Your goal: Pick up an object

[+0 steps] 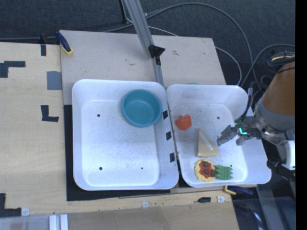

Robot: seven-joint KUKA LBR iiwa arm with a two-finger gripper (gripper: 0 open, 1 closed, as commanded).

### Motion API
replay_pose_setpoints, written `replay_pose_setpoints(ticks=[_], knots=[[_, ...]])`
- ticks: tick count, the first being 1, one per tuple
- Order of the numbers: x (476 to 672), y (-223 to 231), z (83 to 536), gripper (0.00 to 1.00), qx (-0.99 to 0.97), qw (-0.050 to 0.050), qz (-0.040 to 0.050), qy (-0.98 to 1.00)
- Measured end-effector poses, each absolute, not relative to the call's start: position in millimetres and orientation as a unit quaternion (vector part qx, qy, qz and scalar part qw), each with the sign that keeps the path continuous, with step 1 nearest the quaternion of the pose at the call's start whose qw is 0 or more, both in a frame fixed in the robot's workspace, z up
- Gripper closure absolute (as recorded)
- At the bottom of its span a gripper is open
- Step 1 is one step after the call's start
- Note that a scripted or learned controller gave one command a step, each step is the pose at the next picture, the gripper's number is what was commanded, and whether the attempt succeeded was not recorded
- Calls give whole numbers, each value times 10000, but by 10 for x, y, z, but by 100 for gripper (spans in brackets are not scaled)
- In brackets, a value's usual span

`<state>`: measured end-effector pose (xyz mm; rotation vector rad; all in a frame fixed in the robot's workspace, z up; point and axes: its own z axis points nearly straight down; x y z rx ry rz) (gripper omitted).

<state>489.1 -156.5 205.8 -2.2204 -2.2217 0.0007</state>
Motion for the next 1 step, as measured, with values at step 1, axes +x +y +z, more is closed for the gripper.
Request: replay_pose_setpoints(ticks=[1], knots=[[4891,-1565,2058,0,-7069,3,2,-7073]])
